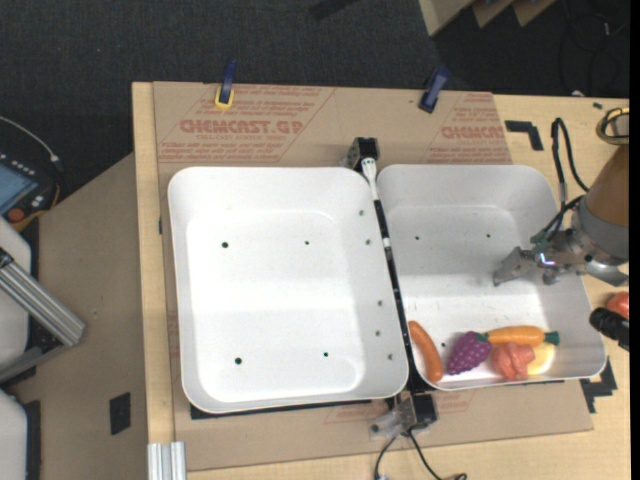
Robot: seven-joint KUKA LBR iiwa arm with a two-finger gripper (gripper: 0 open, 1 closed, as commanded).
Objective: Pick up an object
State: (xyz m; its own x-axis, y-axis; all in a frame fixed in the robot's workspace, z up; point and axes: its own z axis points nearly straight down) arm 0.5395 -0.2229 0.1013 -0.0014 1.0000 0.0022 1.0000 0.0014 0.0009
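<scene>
I see my gripper hovering with fingers spread and holding nothing over the right bin, while the toy food, including purple grapes, sits bunched along its near edge, probably slid there.

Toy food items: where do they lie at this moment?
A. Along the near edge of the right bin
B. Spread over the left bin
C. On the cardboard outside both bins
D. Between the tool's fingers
A: the hot dog, purple grapes and carrot sit in a row along the near edge of the right bin, with the tool above them in the picture and apart from them.
</scene>
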